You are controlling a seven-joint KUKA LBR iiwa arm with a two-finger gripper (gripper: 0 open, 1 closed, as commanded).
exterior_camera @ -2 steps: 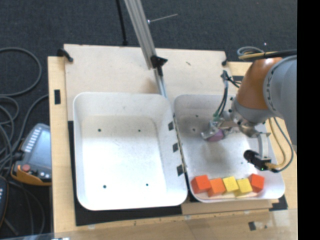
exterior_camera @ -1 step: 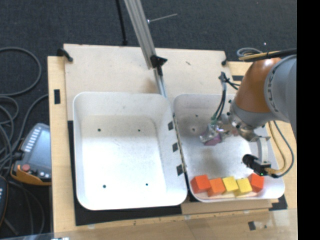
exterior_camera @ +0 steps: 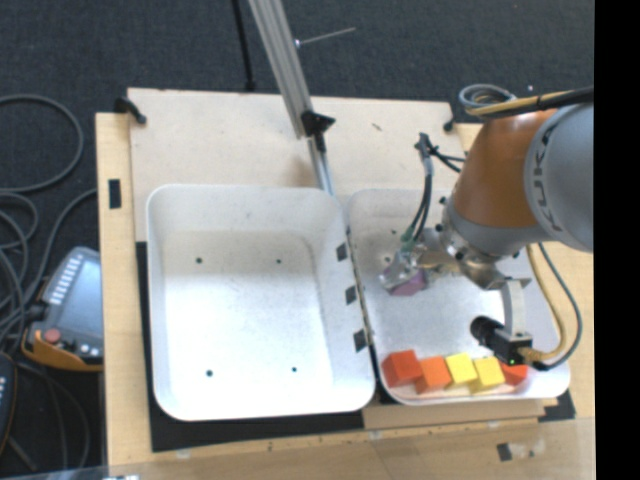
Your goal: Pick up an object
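Observation:
My gripper [exterior_camera: 403, 266] hangs over the upper left part of the right bin [exterior_camera: 440, 313], below the grey and orange wrist. A small purple object [exterior_camera: 408, 284] sits right at the gripper's tip, touching it or just beneath it. I cannot make out whether it is gripped or resting on the bin floor. Along the right bin's front wall lies a row of blocks: a red-orange block [exterior_camera: 400, 366], an orange block [exterior_camera: 434, 373], two yellow blocks [exterior_camera: 475, 370] and a red piece [exterior_camera: 516, 374].
The left bin [exterior_camera: 250, 298] stands beside the right one, sharing a raised divider [exterior_camera: 352, 278]. A slanted metal pole [exterior_camera: 290, 68] rises from the bench's back. Cables and a hand pendant [exterior_camera: 70, 308] lie on the floor at left.

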